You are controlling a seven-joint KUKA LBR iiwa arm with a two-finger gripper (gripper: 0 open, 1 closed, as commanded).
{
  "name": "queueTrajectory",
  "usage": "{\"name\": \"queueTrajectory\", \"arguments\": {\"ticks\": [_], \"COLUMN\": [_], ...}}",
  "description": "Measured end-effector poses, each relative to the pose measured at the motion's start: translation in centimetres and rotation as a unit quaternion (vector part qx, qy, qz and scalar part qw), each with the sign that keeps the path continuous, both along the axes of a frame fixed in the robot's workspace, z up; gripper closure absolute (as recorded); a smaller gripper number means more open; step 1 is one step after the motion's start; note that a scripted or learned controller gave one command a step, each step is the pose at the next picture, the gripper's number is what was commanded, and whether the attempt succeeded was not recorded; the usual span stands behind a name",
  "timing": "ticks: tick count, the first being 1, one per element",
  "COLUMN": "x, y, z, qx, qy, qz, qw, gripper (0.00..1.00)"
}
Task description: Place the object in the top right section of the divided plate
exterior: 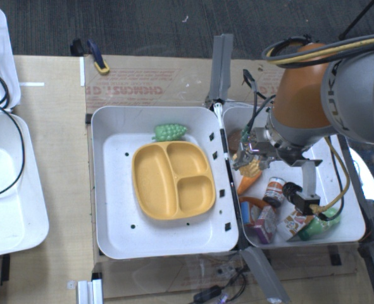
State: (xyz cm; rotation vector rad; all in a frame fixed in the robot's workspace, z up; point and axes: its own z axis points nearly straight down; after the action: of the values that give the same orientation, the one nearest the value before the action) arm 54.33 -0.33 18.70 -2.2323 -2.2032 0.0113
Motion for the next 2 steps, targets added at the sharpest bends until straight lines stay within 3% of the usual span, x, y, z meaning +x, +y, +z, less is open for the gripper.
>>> {"name": "queueTrajectory", "arguments": {"ticks": [1, 2], "x": [-2.15, -2.14], "y": [5.62, 5.56], "z": [0.09, 0.1], "qx": [-0.0002, -0.0004], "qy": [0.0, 0.0], "qz": [0.016, 0.015], "qw": [0.9999, 0.9999], "gripper": [1.0, 0.0]}}
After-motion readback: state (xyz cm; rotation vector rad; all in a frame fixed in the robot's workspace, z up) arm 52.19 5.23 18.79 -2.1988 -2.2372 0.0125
